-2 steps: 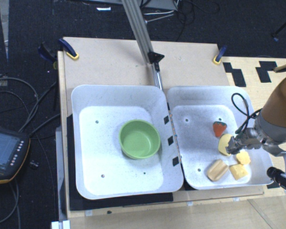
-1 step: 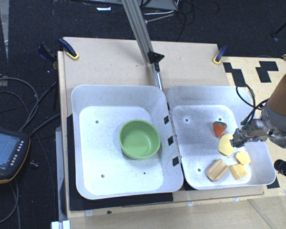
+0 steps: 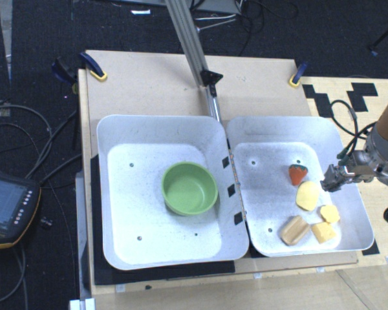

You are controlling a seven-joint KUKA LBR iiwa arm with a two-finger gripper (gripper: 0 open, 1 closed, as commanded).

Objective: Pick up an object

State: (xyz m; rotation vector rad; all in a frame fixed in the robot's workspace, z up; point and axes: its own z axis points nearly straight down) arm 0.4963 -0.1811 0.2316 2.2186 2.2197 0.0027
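In the right bin lie a red strawberry-like piece, a yellow rounded piece, two small yellow chunks and a tan block. My gripper hangs at the bin's right side, just right of the yellow rounded piece and the red piece. Nothing shows between its tips. The arm comes in from the right edge.
A green bowl sits in the middle of the left bin. A slanted metal pole rises behind the bins. Clamps hold the board's far corners. A pendant lies at far left.
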